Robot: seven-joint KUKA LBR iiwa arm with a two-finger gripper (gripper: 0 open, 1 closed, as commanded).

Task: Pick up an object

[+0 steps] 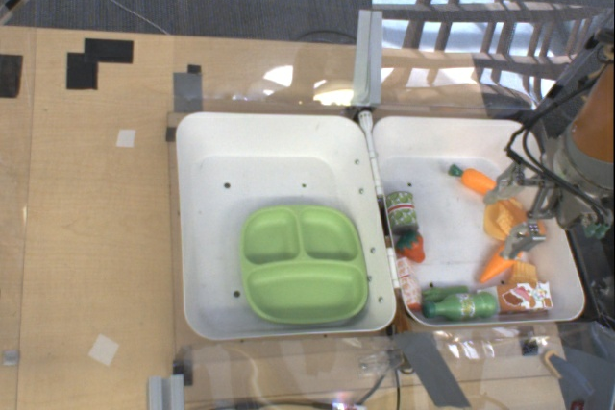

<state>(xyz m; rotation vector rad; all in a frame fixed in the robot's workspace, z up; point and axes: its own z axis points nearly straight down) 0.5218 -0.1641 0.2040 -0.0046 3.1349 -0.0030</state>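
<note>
The end effector [527, 228] hung low in the right bin [432, 154], right over a carrot [496, 266] whose long axis ran diagonally, tip pointing lower left. Couldn't tell if its grip was spread or closed, honestly.

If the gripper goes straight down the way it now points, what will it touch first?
Probably the lower orange carrot: the gripper points down and a little left in the right bin, its tips just above that carrot. Depth is unclear, so it may land on the bin floor beside it.
</note>
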